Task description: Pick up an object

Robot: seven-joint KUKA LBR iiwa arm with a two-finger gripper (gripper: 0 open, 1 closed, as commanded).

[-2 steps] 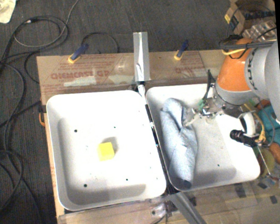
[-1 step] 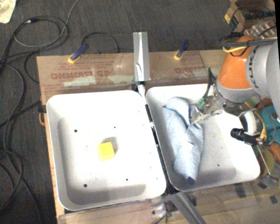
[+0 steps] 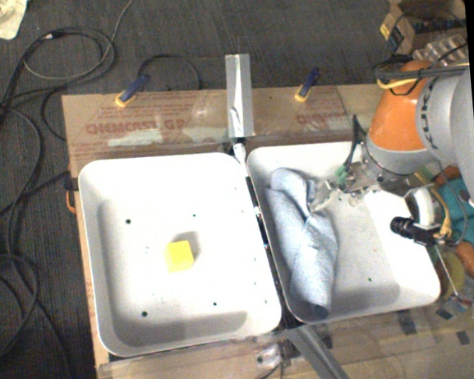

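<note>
A small yellow block (image 3: 179, 255) is seen lying alone in the left bin (image 3: 97, 188). A crumpled grey-blue cloth (image 3: 306, 240) is spread along the left side of the right bin (image 3: 394, 290). The gripper (image 3: 330, 193) is lowered against the cloth's upper edge; its grip cannot be told.

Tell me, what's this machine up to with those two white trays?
A grey robot arm with an orange band reaches in from the right over the right-hand shallow white bin. Its two-finger gripper is down at the upper edge of a crumpled pale blue-grey cloth lying along that bin's left side, touching or nearly so; whether it has a grip cannot be told. A small yellow block sits alone in the left-hand white bin, far from the gripper.
</note>
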